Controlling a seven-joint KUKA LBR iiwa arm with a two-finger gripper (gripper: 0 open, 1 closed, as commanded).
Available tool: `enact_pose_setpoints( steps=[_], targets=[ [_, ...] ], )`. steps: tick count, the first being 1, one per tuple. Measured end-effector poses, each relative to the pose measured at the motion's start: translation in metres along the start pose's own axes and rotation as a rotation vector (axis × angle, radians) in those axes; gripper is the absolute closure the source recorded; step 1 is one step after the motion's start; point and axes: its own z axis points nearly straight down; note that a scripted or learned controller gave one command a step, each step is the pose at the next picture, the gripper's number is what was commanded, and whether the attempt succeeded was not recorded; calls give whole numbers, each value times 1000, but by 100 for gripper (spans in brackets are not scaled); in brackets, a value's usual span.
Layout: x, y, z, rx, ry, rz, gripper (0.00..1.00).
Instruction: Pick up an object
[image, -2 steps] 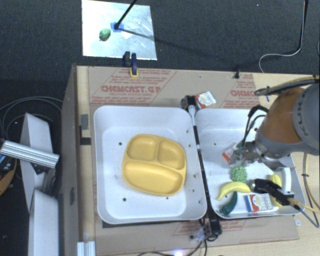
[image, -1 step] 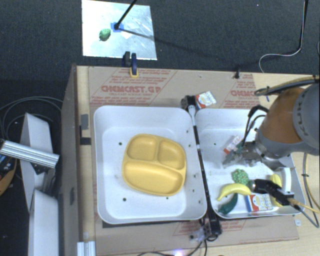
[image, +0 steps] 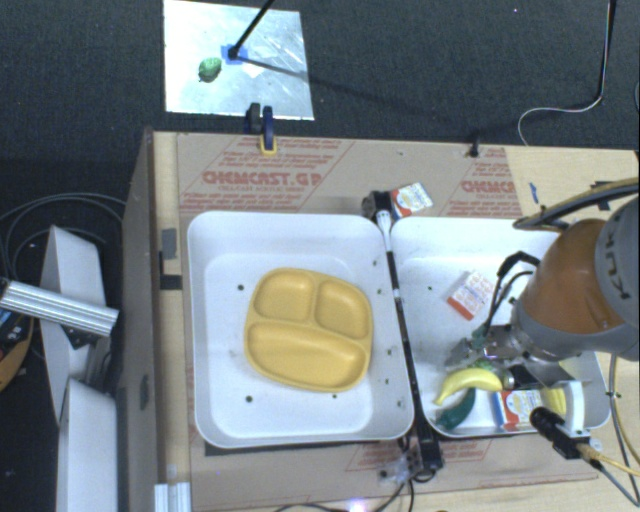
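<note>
My pincer (image: 487, 352) hangs low over the right bin (image: 430, 250), at about four o'clock on the bench (image: 330, 165), and I cannot tell from here what state it is in, since my own wrist covers it. Just below it, toward the bin's near wall, lies the yellow banana (image: 470, 381), which I judge to be the likeliest pick: light, probably a stiff plastic toy with a smooth, slippery skin, so I would take it across the thick middle of the curve, not the tapering tip. A dark green piece (image: 456, 409) touches it at its six o'clock, and a small white carton (image: 518, 406) with red print (too small to read) sits at its three. Further up the bin lies a white and orange packet (image: 468, 295). The left bin (image: 215, 260) holds a yellow divided plate (image: 308, 328). At twelve o'clock, the bench's far board reads "CHEMCAST GP".
</note>
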Motion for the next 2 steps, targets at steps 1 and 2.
enact_pose_setpoints(
  steps=[1, 2],
  targets=[
    [-56, 127, 0, -1, -1, -2, 0],
    [-89, 0, -73, 0, -1, 1, 0]
  ],
)
